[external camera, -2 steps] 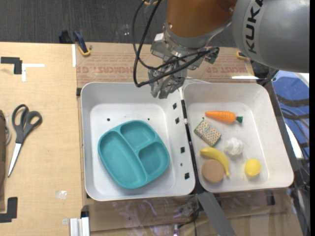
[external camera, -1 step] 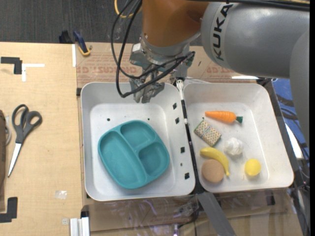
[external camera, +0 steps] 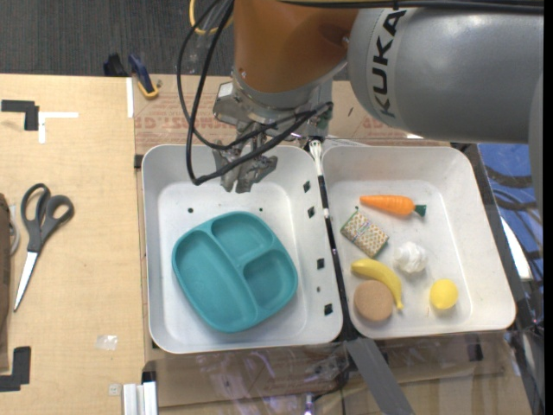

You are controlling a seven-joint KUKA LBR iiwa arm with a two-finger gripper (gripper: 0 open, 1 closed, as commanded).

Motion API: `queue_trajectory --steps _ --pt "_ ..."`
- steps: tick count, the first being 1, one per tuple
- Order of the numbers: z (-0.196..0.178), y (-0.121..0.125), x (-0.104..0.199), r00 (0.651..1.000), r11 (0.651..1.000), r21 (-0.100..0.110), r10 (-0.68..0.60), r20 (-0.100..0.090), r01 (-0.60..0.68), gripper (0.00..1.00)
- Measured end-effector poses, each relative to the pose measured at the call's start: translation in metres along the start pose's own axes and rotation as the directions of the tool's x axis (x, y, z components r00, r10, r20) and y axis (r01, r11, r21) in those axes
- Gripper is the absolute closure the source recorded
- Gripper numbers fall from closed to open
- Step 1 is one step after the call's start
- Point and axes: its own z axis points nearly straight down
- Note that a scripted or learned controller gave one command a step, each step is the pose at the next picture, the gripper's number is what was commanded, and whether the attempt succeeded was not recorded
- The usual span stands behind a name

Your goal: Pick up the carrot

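Observation:
The orange carrot (external camera: 390, 205) with a green stem end lies flat in the upper part of the right bin (external camera: 458, 167). My gripper (external camera: 244, 175) hangs over the back of the left bin (external camera: 164, 318), well to the left of the carrot, with nothing visible between its dark fingers. The big grey arm with its orange band crosses the top of the view.
A teal divided plate (external camera: 234, 271) lies in the left bin. In the right bin sit a patterned sponge (external camera: 364, 233), a banana (external camera: 380, 277), a round brown cookie (external camera: 374, 302), a white crumpled item (external camera: 410, 257) and a lemon (external camera: 443, 295). Scissors (external camera: 36, 225) lie on the wooden bench at left.

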Motion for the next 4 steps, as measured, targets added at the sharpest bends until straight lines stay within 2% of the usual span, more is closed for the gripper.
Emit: queue_trajectory --steps 1,2,3,4 --pt "0.009 0.021 -0.006 1.0 1.0 -0.001 -0.02 -0.001 0.02 1.0" --pt "0.044 0.003 -0.012 0.987 0.987 -0.001 -0.158 -0.001 0.158 1.0" --pt "0.008 0.04 -0.002 0.989 0.989 -0.001 -0.149 -0.001 0.149 1.0" --pt "0.044 0.06 0.0 0.995 0.995 -0.002 -0.096 -0.002 0.096 1.0"
